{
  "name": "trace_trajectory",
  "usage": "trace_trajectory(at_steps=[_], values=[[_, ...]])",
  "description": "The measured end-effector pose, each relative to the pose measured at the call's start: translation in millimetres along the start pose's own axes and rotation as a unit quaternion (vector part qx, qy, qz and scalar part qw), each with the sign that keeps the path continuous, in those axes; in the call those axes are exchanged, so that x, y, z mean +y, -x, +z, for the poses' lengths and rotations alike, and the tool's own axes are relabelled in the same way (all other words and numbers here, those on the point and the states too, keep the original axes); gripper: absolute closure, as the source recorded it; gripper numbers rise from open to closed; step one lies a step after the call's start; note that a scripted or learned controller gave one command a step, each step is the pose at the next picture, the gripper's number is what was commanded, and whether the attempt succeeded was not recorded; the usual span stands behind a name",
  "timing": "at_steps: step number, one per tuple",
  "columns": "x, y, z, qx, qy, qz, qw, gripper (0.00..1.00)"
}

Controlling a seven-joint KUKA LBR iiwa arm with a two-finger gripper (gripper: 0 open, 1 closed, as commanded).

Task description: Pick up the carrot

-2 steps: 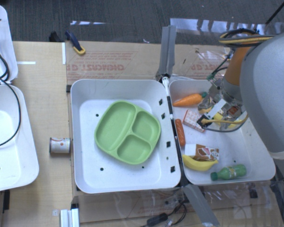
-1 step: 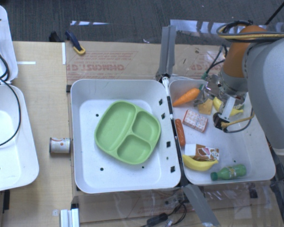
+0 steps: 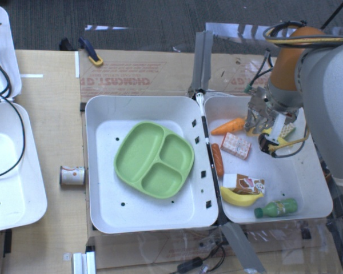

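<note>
Green bottle [image 3: 276, 208] hugs the near rim; hand [image 3: 258, 125] apparently just beside carrot [image 3: 228, 126].

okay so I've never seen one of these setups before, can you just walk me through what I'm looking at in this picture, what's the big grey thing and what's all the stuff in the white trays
The big grey thing is a robot arm with an orange band, reaching in from the right. At its tip is a gripper, a two-finger claw for picking things up. The picture comes from a single camera fixed above the bench, looking down at a slant.

Two shallow white bins sit side by side. The left bin holds a green divided plate. The right bin holds toy groceries: a carrot, a small red and white box, a sausage, a banana and a green bottle.

The gripper sits low beside the carrot's thick end. Nothing is visibly held between its fingers.
</note>
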State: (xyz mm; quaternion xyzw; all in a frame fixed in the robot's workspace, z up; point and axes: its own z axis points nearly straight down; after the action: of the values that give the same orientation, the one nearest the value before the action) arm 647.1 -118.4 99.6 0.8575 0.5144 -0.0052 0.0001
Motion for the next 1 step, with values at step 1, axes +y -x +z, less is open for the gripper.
trace_trajectory(at_steps=[1], values=[[-19.3,-60.1,-93.1,0.004,0.003,0.005,1.0,1.0]])
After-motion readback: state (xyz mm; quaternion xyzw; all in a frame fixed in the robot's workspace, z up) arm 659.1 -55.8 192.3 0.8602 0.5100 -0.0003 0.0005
